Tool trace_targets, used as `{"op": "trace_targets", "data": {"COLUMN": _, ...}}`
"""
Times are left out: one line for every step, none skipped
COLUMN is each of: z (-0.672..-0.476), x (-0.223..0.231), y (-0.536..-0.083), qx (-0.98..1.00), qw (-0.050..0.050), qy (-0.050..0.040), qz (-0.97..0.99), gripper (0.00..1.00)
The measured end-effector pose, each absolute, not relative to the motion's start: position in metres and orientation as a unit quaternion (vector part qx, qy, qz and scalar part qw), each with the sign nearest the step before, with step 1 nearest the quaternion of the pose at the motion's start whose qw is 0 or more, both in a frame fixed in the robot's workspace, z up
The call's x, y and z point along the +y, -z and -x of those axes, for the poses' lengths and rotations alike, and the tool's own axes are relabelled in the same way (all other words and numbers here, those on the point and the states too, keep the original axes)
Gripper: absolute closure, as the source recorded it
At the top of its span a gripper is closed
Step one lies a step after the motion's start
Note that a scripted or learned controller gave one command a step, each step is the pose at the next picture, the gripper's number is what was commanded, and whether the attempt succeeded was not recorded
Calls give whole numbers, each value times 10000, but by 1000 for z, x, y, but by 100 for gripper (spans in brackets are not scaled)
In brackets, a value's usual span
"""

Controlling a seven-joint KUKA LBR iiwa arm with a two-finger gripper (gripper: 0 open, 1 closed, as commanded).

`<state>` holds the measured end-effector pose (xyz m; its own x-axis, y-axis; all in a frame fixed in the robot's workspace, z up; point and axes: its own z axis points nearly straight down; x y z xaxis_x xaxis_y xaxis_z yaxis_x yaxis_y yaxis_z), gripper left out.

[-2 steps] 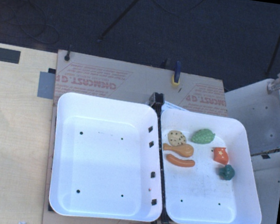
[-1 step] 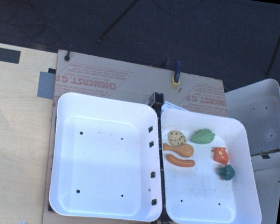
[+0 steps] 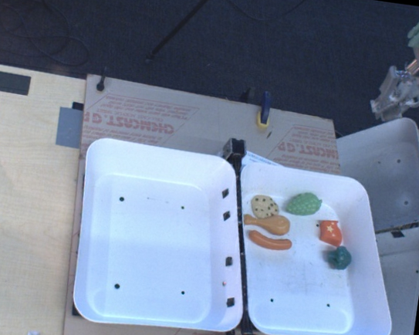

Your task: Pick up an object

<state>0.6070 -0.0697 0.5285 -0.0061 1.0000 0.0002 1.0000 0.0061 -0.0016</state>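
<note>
Gripper (image 3: 412, 72): raised beyond right bin's (image 3: 376, 227) far right corner; we cannot tell its state.
Advice: we'd target the isolated green toy (image 3: 339, 257) near the right edge.

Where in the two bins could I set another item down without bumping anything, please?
The left bin has bare floor wall to wall. In the right bin, the near half below the hot dog is free. Its far half is crowded: cookie, drumstick, green item.

One fixed camera looks down at a slant on both white bins (image 3: 164, 165)
</note>
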Motion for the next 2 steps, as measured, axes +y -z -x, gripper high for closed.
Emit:
{"op": "trace_targets", "data": {"z": -645, "x": 25, "y": -534, "qx": -7108, "qw": 16, "qy": -1, "qz": 7034, "gripper": 100}}
{"op": "trace_targets", "data": {"z": -642, "x": 38, "y": -330, "qx": -7068, "qw": 72, "qy": -79, "qz": 7074, "gripper": 100}}
